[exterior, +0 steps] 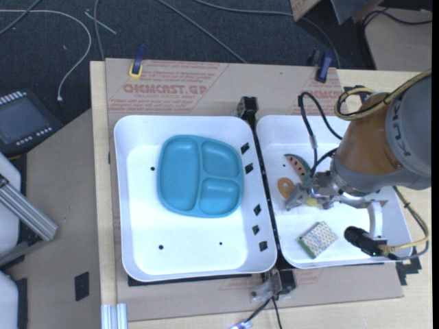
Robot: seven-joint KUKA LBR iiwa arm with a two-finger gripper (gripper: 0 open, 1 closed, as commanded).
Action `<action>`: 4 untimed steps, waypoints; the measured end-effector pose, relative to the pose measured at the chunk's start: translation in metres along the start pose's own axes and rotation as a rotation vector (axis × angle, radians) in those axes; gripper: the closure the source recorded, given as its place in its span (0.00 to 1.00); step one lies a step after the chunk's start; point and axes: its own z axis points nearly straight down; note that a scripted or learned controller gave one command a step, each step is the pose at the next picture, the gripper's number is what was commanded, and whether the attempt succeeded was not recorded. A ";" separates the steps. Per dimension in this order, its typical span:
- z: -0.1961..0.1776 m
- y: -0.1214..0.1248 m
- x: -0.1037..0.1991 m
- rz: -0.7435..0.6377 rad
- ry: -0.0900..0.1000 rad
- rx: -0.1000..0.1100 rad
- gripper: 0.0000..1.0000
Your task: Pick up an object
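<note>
Nearest, toward the front of the right bin (273,149), a small patterned block (317,239), lying flat and apart from the claw. Just behind it, the gripper (293,199), down low inside the bin, tip aimed toward the divider between the bins. Cannot tell whether the claw is apart or together; nothing seen clamped in it. Just beyond the tip, very near it and perhaps touching, a small orange disc (285,185); a little farther back, a brown speckled piece (297,164), curved.

Judged from this: nothing lifted, pick not yet made. Likeliest target the orange disc. Left to do: closing on it, then raising it clear of the bin.

Farther back, the arm (370,149): reaches in from the right, bends over the bin's far half, wrist angled down. Across the divider, in the left bin (137,218), a blue divided plate (200,175), well apart from the gripper.
</note>
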 end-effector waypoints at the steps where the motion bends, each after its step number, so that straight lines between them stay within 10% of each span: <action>1: -0.014 0.001 0.000 0.001 0.000 -0.006 1.00; 4: -0.139 0.003 -0.002 -0.001 -0.003 -0.009 1.00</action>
